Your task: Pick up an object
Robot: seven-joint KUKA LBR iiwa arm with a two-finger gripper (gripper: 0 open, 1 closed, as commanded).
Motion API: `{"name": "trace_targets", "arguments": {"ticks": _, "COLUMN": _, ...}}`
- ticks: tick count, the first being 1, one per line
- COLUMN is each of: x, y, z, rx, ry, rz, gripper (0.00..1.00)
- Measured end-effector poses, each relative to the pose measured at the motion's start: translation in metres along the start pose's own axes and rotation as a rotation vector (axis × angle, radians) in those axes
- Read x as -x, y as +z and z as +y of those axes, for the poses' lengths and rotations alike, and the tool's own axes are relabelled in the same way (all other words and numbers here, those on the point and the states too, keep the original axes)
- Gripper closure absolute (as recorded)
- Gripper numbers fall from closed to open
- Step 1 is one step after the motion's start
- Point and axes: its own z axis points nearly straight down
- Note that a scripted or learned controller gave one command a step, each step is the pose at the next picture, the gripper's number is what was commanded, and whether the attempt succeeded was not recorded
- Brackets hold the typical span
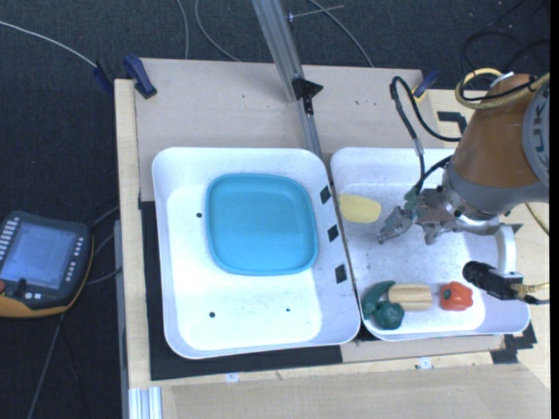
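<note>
The right bin [489,321] holds a pale yellow lemon-like piece [360,208] near its left wall. Along its front lie a dark green piece [383,305], a tan cylinder [410,297] and a red pepper-like piece [455,296]. My gripper [410,231] hangs over the middle of this bin, to the right of the yellow piece and behind the front row. Its fingers [391,227] are spread open with nothing between them.
The left bin [175,260] carries a blue square plate [261,223]. A metal pole [281,37] slants down to the gap between the bins. Black cables [410,120] run behind the right bin. A teach pendant [39,260] lies off the bench at the left.
</note>
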Motion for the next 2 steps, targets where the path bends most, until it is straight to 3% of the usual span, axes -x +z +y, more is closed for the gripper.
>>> {"name": "trace_targets", "arguments": {"ticks": 2, "x": 0.002, "y": 0.076, "z": -0.005, "rx": 0.0, "ry": 0.0, "rz": 0.0, "gripper": 0.0}}
